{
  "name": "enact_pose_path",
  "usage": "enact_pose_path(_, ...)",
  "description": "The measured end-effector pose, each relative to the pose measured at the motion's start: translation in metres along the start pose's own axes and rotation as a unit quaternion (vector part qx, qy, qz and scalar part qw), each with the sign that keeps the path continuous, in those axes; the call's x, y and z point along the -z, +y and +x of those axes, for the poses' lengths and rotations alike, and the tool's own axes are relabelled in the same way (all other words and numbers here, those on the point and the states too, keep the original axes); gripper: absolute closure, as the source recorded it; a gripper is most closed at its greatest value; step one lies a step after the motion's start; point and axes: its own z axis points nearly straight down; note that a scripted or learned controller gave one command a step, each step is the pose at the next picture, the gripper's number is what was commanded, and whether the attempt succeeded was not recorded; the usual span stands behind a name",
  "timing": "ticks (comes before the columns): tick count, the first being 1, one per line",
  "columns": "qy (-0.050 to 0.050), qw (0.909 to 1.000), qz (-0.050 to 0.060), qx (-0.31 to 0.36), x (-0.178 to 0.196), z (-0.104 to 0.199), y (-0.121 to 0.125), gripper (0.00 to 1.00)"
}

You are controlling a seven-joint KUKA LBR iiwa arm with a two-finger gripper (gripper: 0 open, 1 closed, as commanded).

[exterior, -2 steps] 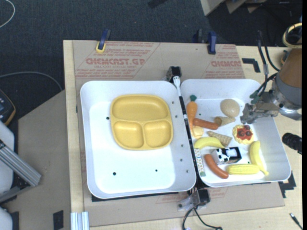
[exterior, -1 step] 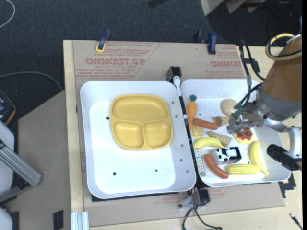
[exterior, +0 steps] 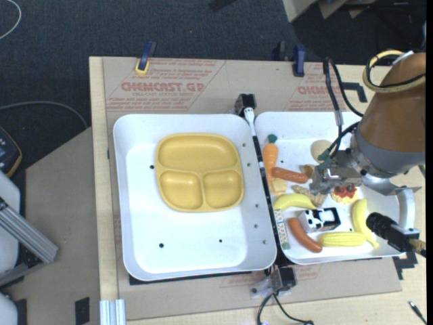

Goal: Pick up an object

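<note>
- Here, the gripper (exterior: 323, 185) hangs low in the right bin (exterior: 298, 124), above a banana (exterior: 293, 201); whether its claw is apart, I cannot tell.
- A yellow tray (exterior: 200, 170) lies in the left bin (exterior: 135, 202).

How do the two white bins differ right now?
The left bin carries one yellow divided plate; the right bin carries many small toy foods, such as a carrot and a banana. The gripper is over the right bin, not the left. Both are shallow and white.

Two bins (exterior: 128, 181); one yellow tray (exterior: 200, 171)
</note>
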Motion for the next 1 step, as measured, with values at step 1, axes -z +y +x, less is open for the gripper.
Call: enact_pose_path(1, -0.002, 1.0000, -0.003, -0.001, 0.0002, -0.0059, 0.0125, 1.00)
